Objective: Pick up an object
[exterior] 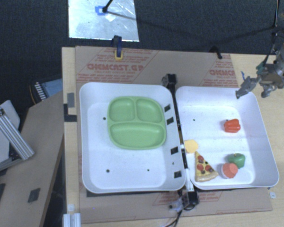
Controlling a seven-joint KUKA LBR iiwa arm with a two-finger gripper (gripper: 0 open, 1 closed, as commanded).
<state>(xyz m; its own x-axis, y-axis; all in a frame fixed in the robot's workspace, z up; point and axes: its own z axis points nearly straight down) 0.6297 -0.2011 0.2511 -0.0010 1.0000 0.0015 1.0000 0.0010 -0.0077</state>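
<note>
The gripper [255, 88] hovers over the right bin's [213, 103] far right corner, fingers spread, holding nothing. A red pepper [232, 126] lies near that bin's right edge. A green divided plate [136, 123] sits in the left bin [92, 126].

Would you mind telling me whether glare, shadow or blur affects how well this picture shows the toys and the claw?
In the camera view, light is even and soft; the foil sheet at top glares bright. The claw is slightly blurred at the right, above the right bin's rim. The red pepper, pizza slice and green divided plate read clearly with faint shadows.
</note>
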